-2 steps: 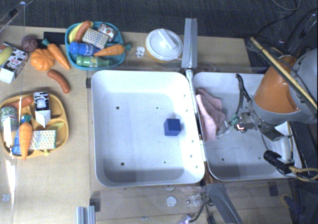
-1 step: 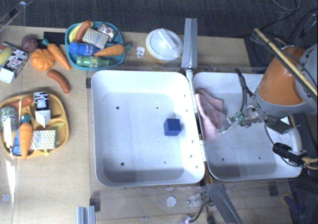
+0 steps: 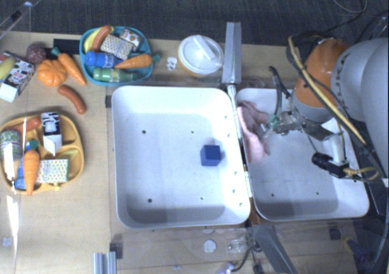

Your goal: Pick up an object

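Observation:
A small blue cube (image 3: 211, 155) lies right of the middle of the left white bin (image 3: 140, 206). A soft pink item (image 3: 251, 128) lies crumpled along the left wall of the right white bin (image 3: 316, 206), near its far corner. My gripper (image 3: 273, 126) is low in the right bin, just to the right of the pink item and at its edge. The wrist with its orange band (image 3: 322, 60) rises behind it. Whether the gripper holds any of the pink item is hidden.
Toy food fills a blue bowl (image 3: 115, 55) and a yellow plate (image 3: 72, 145) on the bench at left. Loose toy vegetables (image 3: 61, 72) lie between them. A white lidded bowl (image 3: 202, 54) and a metal post (image 3: 231, 54) stand behind the bins.

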Motion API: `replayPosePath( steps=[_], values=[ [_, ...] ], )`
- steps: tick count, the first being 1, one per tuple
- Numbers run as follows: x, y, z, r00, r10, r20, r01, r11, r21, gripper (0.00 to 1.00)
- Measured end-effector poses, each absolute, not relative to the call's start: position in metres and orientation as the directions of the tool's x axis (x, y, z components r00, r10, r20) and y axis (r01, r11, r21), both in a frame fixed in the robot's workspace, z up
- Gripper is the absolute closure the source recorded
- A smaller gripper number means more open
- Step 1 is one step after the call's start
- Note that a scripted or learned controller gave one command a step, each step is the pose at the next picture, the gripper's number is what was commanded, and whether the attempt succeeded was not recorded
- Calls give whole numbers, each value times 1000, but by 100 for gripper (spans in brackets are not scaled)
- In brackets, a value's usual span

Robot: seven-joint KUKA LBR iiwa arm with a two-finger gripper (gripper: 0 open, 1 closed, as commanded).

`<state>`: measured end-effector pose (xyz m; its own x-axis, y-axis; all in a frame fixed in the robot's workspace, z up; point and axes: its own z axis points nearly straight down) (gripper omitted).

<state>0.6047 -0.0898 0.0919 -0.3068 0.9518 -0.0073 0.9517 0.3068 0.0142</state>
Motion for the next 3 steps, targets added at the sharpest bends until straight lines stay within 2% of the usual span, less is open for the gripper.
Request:
replayPosePath(
  steps=[1, 2, 3],
  values=[
    [605, -90, 92, -306, 952, -7, 952, 306, 14, 0],
    [593, -131, 202, -351, 936, -4, 936, 351, 6, 0],
    [619, -107, 98, -410, 912, -7, 912, 410, 10, 0]
  ],
)
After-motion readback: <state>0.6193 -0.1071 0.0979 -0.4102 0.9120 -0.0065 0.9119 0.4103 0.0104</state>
